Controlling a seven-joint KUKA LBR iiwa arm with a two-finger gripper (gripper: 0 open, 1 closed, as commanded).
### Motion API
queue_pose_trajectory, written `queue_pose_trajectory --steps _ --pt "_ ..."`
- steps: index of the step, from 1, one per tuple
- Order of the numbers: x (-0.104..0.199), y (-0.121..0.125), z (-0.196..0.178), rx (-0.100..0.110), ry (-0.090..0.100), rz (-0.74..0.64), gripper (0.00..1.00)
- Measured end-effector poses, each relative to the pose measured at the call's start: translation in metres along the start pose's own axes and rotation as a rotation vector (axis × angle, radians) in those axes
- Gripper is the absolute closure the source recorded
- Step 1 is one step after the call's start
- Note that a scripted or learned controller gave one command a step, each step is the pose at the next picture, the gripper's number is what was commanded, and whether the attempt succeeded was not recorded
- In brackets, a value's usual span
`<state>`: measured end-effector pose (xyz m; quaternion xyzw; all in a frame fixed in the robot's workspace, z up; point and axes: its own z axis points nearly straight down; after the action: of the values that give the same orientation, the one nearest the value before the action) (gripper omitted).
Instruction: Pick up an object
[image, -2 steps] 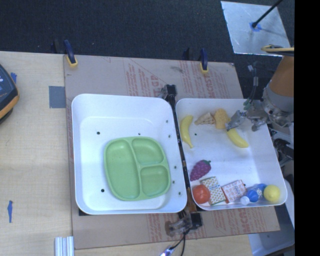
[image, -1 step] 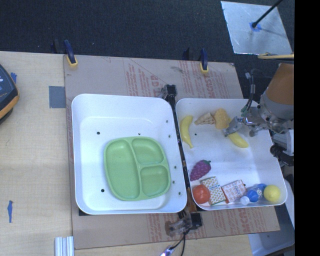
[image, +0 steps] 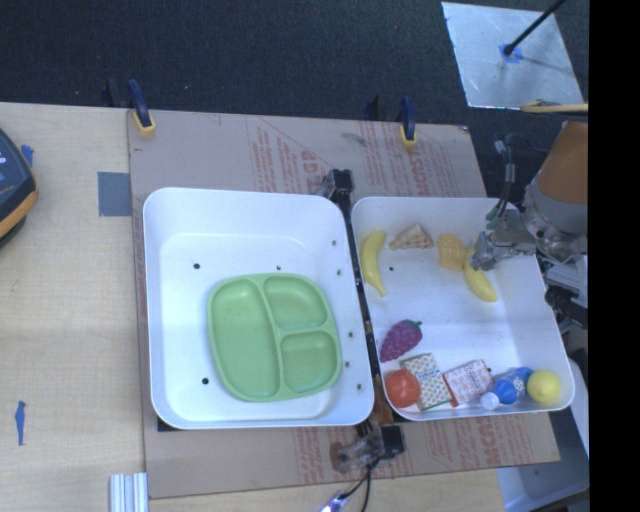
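The right bin (image: 520, 330) holds several toy foods. A yellow banana (image: 372, 262) lies at its left side, with a tan sandwich wedge (image: 411, 238) beside it. An orange-yellow piece (image: 452, 250) and a second small banana (image: 480, 283) lie near the far right. Purple grapes (image: 399, 339), a red tomato (image: 402, 388), two small printed packets (image: 447, 382), a blue item (image: 508, 388) and a yellow ball (image: 544, 386) line the near side. My gripper (image: 487, 254) hangs at the bin's far right corner, just above the small banana and the orange-yellow piece.
The left bin (image: 180, 250) holds a green divided tray (image: 274, 336). Blue clamps (image: 407, 118) pin the cardboard base at the far edge. A black and orange device (image: 14, 188) sits at the bench's left edge.
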<state>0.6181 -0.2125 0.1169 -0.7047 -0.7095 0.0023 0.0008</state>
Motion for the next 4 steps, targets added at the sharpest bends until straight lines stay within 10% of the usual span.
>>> queue_pose_trajectory --steps 1,3,4 --pt "0.017 -0.062 -0.097 -0.004 0.001 0.005 1.00" --pt "0.034 0.038 -0.141 -0.003 0.002 0.002 1.00" --pt "0.047 0.038 -0.151 -0.004 0.001 0.002 1.00"
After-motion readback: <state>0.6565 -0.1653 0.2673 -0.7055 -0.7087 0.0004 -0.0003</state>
